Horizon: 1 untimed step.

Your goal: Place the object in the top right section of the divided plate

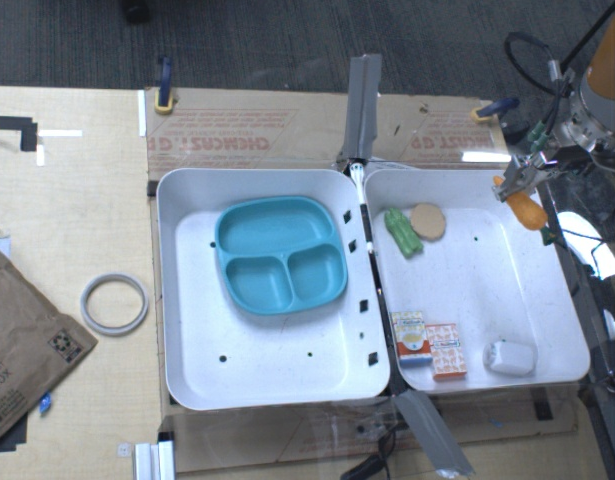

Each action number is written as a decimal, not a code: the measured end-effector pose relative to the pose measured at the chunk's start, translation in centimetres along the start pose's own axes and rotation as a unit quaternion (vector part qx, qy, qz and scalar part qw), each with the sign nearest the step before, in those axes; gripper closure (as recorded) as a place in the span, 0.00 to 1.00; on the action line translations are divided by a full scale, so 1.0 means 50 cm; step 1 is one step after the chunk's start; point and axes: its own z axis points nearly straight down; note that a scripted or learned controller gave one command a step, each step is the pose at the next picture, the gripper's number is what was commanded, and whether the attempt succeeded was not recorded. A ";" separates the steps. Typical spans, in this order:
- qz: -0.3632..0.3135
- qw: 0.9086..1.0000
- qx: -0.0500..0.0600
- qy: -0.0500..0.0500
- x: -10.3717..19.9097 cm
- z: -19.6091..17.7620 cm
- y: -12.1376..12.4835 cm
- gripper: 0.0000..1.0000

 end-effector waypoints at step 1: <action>0.049 0.999 0.000 0.001 0.032 0.209 -0.135 1.00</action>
